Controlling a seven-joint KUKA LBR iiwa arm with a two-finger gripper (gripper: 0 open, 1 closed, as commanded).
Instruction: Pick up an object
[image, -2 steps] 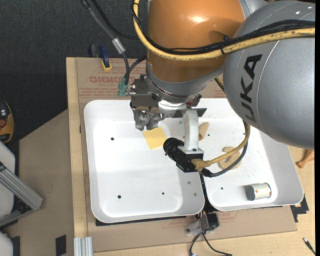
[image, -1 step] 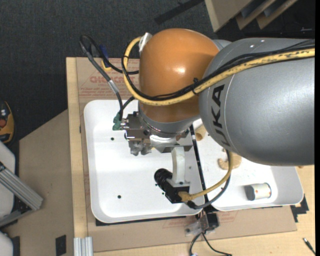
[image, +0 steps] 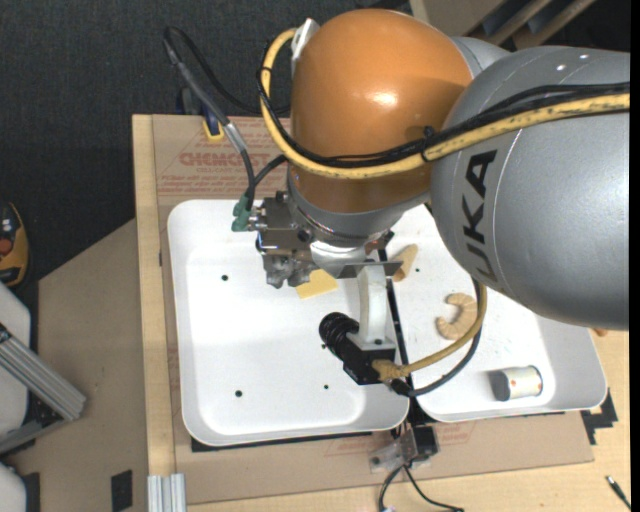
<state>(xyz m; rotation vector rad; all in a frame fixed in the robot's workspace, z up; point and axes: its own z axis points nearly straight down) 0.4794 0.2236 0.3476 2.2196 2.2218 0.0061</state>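
A: Why does the arm (image: 450, 150) sit so low over the bins?

B: My guess is that it is reaching down for a pick. The orange wrist band and grey body hang over the seam between the two bins, and the gripper (image: 285, 262) hangs at their lower left, over the upper part of the left bin (image: 230, 330).

A: Has it got anything?

B: I cannot tell. The wrist covers most of the gripper from above, so whether it is clenched or released is hidden. A pale yellowish flat piece (image: 318, 287) lies just beside the gripper, to its right and slightly toward the camera, partly under the wrist. It looks to be the nearest candidate, but nothing shows it gripped.

A: What else is around?

B: Going down in size: the right bin (image: 560, 395) lies to the gripper's right, largely under the arm. A yellow hose and black cable (image: 440, 350) loop down from the wrist across the seam, with a black fitting (image: 345, 345) resting below the gripper. Farther right lies a curved tan wooden piece (image: 457, 317), then a small white cylinder (image: 515, 381) well apart near the right bin's front edge, and a small tan piece (image: 403, 262) just right of the wrist.

A: Anything in the way?

B: Mostly the arm itself blocks the view. The cable loop drapes close to the flat piece and might drag across it.
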